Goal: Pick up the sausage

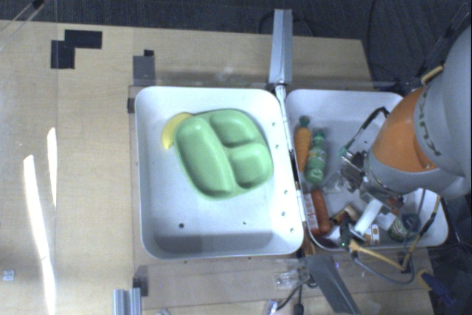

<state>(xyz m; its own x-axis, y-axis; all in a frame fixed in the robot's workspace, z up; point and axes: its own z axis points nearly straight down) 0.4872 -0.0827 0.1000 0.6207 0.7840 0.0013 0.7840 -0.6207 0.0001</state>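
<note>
Looking down on the bench [88,195] now, the grey arm [402,140] comes in from the right, its orange band bright over the right bin [346,103]. The gripper [352,173] hangs low among the clutter in the middle of that bin, and from here I honestly cannot tell whether the claw is released or clenched, because the wrist and cabling crowd it too much. The sausage [318,209], reddish-brown, lies along the left wall of the right bin, towards the near end. It sits just beside the gripper on its left, and nothing I can see has hold of it. Just beyond the sausage a green bottle [316,158] lies lengthwise, with a carrot [302,145] right alongside it against the wall, its leafy end pointing to the far side. The near corner of this bin is a jumble of small dark and pale things, too tangled for me to name. Over in the left bin [147,181] a green divided plate [221,151] sits in the far half, tilted a little, and a yellow thing [171,130] peeks out from under its far-left edge.
</note>
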